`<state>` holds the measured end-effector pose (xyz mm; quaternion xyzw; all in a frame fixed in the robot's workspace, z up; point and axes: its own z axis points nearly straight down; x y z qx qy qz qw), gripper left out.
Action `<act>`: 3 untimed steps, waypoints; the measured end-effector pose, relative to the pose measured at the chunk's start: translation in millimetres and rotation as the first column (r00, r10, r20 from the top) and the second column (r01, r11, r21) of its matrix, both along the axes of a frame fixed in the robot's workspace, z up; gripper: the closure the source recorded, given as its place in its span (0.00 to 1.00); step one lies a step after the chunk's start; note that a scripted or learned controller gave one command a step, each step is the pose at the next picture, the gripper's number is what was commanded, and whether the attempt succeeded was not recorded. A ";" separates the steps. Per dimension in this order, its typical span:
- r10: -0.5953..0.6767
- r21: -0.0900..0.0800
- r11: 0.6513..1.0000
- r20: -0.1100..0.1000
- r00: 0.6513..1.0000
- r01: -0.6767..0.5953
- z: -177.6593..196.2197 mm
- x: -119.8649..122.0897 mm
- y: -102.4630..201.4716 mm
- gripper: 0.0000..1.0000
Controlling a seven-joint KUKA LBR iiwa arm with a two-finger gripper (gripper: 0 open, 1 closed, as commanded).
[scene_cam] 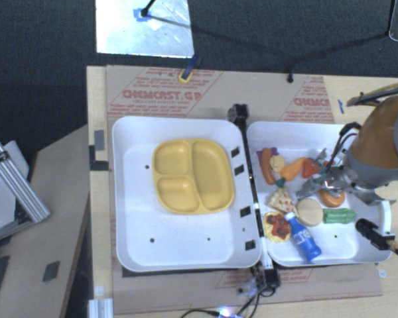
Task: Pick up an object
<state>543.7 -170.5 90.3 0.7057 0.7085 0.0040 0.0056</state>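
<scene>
With the gripper (322, 179) low among crowded toy food in the right bin (368, 254), its grip state impossible to tell, it may nudge the orange carrot (292, 169) aside.

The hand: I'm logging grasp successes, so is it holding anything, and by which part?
Cannot be told. The hand is low among the toy food in the right bin; no item visibly sits between its fingers.

You see a grey arm (378, 171) with a broad orange band (383, 138) above its wrist, and black cables (345, 138) looping beside that band.
</scene>
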 end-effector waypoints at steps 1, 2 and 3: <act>-0.002 -0.013 1.000 0.012 1.000 0.002 13.1 1.8 -4.8 1.00; 0.000 0.000 1.000 -0.006 1.000 0.000 77.3 4.4 -8.7 1.00; 0.000 0.000 1.000 -0.007 1.000 0.000 131.3 6.0 -9.1 1.00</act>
